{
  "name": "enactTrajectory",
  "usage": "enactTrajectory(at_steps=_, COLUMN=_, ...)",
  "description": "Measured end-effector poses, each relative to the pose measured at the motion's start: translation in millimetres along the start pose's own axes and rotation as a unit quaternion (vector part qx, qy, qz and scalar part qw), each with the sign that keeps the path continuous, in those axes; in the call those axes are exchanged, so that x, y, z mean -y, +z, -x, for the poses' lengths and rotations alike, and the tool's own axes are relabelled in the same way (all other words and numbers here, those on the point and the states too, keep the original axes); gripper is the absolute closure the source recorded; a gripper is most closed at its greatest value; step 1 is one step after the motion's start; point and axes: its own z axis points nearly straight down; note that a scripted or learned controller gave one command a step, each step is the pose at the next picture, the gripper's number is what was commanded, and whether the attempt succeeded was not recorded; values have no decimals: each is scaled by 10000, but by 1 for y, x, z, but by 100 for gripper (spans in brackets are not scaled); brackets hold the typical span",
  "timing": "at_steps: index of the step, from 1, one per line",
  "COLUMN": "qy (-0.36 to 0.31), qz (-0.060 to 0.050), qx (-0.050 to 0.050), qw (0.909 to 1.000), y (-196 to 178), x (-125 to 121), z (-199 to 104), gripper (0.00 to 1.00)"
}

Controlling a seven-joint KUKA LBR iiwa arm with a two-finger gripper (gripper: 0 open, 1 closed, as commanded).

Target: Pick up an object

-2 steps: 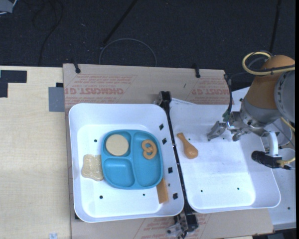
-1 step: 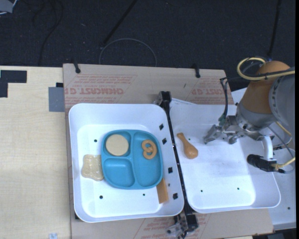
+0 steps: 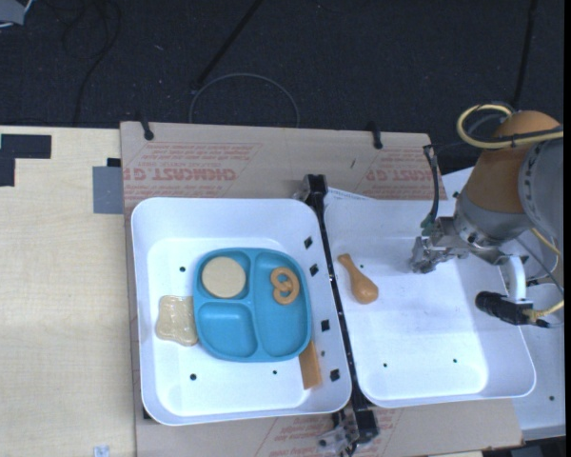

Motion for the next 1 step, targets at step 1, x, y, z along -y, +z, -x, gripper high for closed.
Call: enactTrajectory(at_steps=1, qy=20, qz=30, qx=8, qw=10000, y=-43, x=0, z=4, gripper=100)
